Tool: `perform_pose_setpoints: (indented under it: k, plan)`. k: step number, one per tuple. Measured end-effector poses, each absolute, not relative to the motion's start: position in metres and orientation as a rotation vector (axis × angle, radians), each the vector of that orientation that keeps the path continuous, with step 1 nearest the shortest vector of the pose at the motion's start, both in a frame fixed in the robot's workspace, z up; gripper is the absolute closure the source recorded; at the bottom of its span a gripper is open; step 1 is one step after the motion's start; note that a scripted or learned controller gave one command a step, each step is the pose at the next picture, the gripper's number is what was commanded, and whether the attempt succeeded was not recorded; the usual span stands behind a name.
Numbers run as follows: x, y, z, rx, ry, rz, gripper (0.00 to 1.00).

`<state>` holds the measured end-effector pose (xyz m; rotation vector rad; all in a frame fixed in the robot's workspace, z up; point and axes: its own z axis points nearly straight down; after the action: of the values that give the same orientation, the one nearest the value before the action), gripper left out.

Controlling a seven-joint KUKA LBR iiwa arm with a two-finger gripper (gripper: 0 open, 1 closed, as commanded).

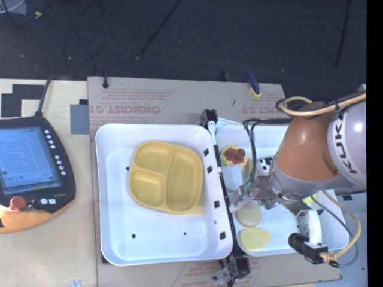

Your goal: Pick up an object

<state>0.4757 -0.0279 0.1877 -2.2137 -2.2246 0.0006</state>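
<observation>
Sitting in two bins [108, 160]: one yellow plate [166, 176]; fingers' [244, 191] state unclear

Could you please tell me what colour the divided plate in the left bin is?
Yellow; the plate shows best in the camera view.

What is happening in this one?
The KUKA arm is reaching over the right bin, its gripper low among small items: a pale round piece, a yellow piece and a red-topped item. Nothing is visibly held. The left bin holds a yellow divided plate.
</observation>
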Motion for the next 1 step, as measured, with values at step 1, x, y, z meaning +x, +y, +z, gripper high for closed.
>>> perform_pose_setpoints:
  k: [1]
  plan:
    - [0.495,0.0385,0.3133,-2.215,-2.236,-0.017,0.0]
